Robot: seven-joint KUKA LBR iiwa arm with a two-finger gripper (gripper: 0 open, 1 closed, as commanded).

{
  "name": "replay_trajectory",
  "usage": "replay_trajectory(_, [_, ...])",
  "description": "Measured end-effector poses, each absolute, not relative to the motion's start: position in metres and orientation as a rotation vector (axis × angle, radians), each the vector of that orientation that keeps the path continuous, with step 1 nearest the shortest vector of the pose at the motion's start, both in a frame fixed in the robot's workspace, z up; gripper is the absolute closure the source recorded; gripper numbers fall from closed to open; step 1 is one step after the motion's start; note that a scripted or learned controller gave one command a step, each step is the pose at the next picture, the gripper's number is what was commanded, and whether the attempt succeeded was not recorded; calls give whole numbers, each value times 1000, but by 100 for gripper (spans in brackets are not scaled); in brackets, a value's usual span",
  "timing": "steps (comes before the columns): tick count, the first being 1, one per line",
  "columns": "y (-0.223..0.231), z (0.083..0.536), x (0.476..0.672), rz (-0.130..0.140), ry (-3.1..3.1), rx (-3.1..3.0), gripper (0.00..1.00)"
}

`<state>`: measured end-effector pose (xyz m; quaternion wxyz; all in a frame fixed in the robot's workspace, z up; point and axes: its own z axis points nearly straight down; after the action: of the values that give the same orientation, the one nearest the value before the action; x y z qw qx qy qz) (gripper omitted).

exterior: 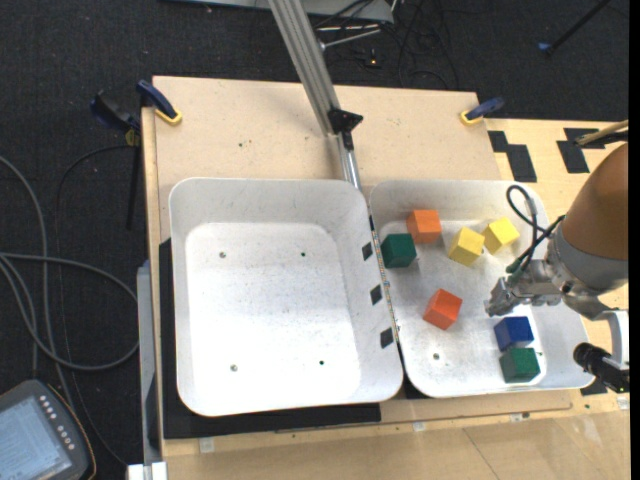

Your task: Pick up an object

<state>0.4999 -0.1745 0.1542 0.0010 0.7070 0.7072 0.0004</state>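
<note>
Hovering jaws just above blue cube [514, 330] (edges skewed to bin [470, 380])

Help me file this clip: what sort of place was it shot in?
Probably a robotics lab, not a home or shop. A robot arm reaches over two white bins on a wooden bench held by clamps; toy blocks lie in one bin, and cables trail over the dark floor.

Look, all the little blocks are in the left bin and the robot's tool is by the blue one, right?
Not quite. The camera view shows the blocks in the right bin, not the left bin. The tool is indeed by the blue block.
</note>
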Motion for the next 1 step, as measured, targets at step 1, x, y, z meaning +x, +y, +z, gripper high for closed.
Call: replay_trajectory(1, [-174, 211, 493, 4, 2220, 2214, 100])
